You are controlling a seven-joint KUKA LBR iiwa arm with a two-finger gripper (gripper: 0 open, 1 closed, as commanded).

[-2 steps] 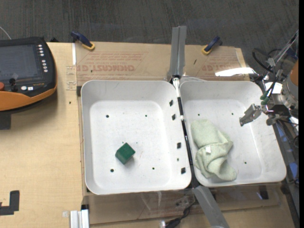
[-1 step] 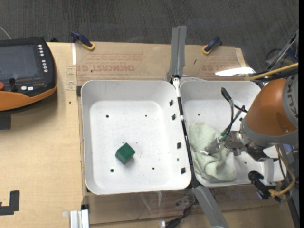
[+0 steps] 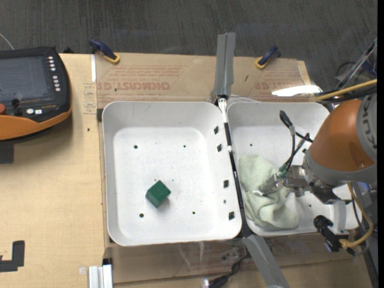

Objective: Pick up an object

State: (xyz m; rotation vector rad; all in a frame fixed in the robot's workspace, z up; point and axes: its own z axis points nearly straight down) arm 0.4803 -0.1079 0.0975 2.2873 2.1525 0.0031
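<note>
A small green cube (image 3: 158, 194) lies in the lower middle of the left bin (image 3: 120, 125). A crumpled pale green-white cloth (image 3: 264, 191) fills the lower left part of the right bin (image 3: 258, 125). My gripper (image 3: 271, 188) is down at the cloth, reaching in from the right under the orange wrist band (image 3: 342, 143). Its tips sit in the folds of the cloth, so their spacing is hidden.
A metal divider (image 3: 225, 71) runs between the two bins. A teach pendant (image 3: 30, 92) rests at the far left on the bench. Blue clamps (image 3: 105, 51) hold the cardboard at the back. Cables (image 3: 294, 143) loop off the wrist over the right bin.
</note>
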